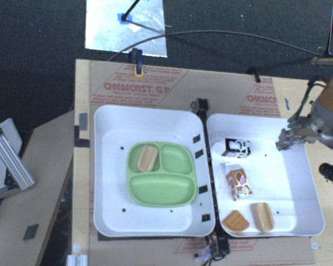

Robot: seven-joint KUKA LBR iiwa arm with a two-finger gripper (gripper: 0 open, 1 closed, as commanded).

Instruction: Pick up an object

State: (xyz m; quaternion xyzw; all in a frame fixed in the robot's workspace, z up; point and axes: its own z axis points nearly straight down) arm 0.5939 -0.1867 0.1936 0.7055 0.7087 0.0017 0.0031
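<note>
Approach step, nothing grasped. Tool [284, 139] hovers at the upper right of the right bin [308, 181]; can't tell its opening. Candidates lie lower centre-right: black-white pack [237, 148], snack packet [238, 183], waffle [236, 220], bread piece [263, 216]. Next: move left over one, descend.

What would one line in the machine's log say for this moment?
pincer: over right bin, upper right | holding: nothing seen | right bin: four items | green plate: left bin, one bread piece
</note>
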